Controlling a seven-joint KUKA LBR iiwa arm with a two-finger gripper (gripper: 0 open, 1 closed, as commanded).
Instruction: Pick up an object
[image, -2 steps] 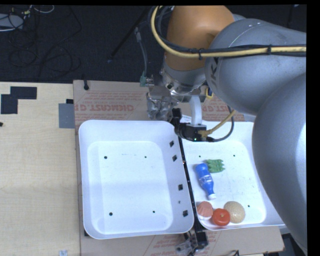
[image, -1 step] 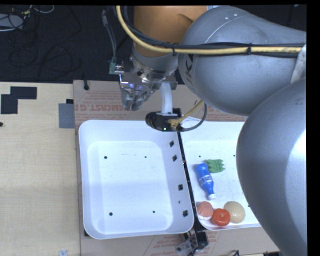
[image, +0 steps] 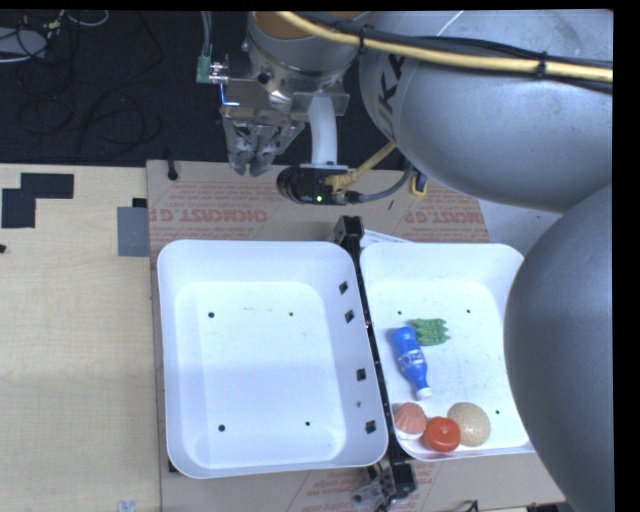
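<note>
The gripper (image: 255, 160) hangs beyond the left bin's (image: 180, 300) far edge; whether it is parted, I cannot tell. The blue bottle (image: 409, 361) touches the green toy (image: 430, 331), so a grab may slip.

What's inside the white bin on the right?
The right white bin holds a blue bottle, a green leafy piece, a red ball, a pinkish round and a tan round. The grey arm covers its right edge.

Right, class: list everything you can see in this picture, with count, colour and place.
Shallow plastic bins: two, white, side by side on the bench.
Plastic bottle: one, blue with white cap, middle of right bin.
Small leafy toy: one, green, beside the bottle's base.
Round tomato-like toy: one, red, right bin's near edge.
Round pieces: two, one tan, one pinkish, flanking the red one.
Gripper: one, metallic, above the bench behind the left bin.
</note>
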